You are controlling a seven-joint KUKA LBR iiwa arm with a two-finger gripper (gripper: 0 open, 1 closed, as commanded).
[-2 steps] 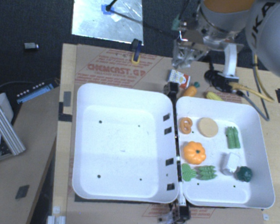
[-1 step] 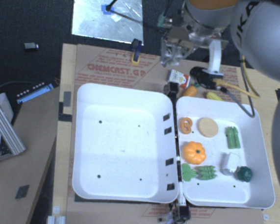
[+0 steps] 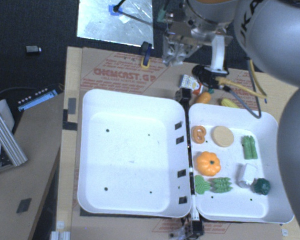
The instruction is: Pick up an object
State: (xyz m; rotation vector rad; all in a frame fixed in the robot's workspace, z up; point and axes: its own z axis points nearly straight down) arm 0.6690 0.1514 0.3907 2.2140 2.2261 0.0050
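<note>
My jaws (image 3: 177,50) hang at the top middle of the frame, above the cardboard-covered tabletop (image 3: 117,74) and beyond the far rims of both bins; I cannot tell how wide they stand, because the metal there blurs together, and nothing shows between them. Everything worth picking lies in the right bin (image 3: 276,205): an orange pumpkin (image 3: 208,162) near the bin's left wall, a small pretzel (image 3: 198,133) and a round tan biscuit (image 3: 223,136) above it, a green bundle (image 3: 250,147) toward the right, a leafy green piece (image 3: 202,185) and a pod-like green piece (image 3: 221,184) below the pumpkin, a white block (image 3: 246,174) and a dark green ball (image 3: 262,186) at the lower right. The left bin (image 3: 96,106) is not where I should aim. I judge the pumpkin the best target: it is rounded, tall enough to close on, and stands apart from the pretzel and biscuit. To do this well I should travel down the frame, centre over it, descend straight, and mind the leafy piece just beside its lower edge and the divider (image 3: 185,146) near its left.
</note>
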